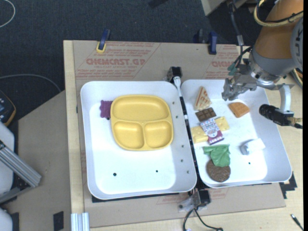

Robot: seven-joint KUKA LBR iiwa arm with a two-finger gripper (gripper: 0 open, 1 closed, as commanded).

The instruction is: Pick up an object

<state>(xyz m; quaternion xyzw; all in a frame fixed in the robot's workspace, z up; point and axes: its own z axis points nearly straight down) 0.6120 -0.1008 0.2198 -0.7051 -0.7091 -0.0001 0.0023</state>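
Note:
My gripper [232, 93] hangs over the back of the right bin [274, 148], just left of and above an orange bread-like piece [238, 109]. Nothing shows between its fingers. To its left lies a triangular sandwich wedge [202, 98]. Below that sit a brown chocolate square [206, 114], a small red-and-white packet [211, 129] on yellow cheese slices [198, 133], a green leaf piece [218, 154] and a round brown patty [218, 172]. A small grey-white item [250, 146] lies toward the bin's right.
The left bin [101, 167] holds a yellow divided tray [141, 121] with a purple piece [105, 109] at its left edge. Clamps [101, 43] sit on the board's back edge. A black clip [174, 73] stands between the bins at the back.

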